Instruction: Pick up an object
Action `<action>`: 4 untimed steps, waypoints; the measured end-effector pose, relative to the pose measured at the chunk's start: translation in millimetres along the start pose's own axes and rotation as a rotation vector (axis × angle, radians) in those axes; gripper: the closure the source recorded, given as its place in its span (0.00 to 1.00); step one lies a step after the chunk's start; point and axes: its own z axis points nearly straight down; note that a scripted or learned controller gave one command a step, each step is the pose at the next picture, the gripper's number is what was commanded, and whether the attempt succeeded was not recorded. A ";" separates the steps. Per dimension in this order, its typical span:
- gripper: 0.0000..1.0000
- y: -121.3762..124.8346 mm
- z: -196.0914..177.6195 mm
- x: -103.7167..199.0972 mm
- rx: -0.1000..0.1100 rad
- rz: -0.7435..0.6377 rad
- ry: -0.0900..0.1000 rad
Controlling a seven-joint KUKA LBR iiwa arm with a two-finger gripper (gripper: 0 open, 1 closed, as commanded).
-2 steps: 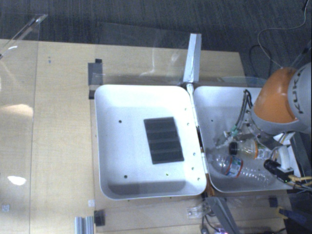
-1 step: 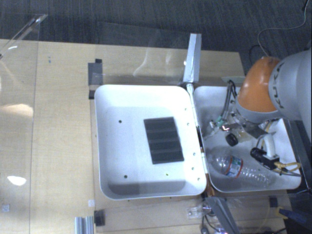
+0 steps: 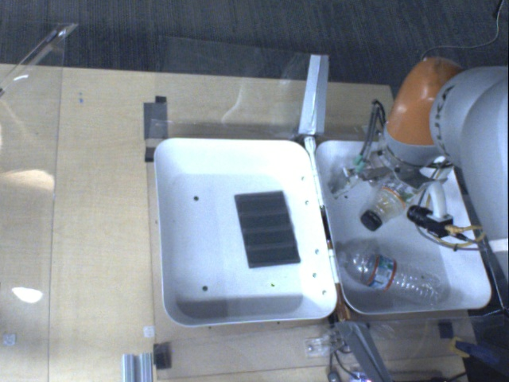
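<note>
Wooden bench, two white bins: my claw (image 3: 374,183) hangs at the right bin's (image 3: 477,289) 12 o'clock, jaw state indeterminate, approach step, next descend on the small jar (image 3: 383,208) toward 6 o'clock.

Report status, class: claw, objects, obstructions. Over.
Claw low in right bin, over small dark-capped bottle. Clear plastic bottle lies near front. Dark ridged block sits in left bin.

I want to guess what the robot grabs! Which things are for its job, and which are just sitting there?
For the job: gripper, small bottle, clear plastic bottle, right bin.
Just sitting there: dark ridged block, left bin.
</note>
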 end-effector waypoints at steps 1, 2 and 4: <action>0.00 -61.1 -1.7 -35.9 0.000 0.007 -0.002; 0.00 -100.4 -3.1 -20.4 -0.005 -0.135 -0.003; 0.00 -40.2 -1.4 11.9 -0.002 0.038 -0.001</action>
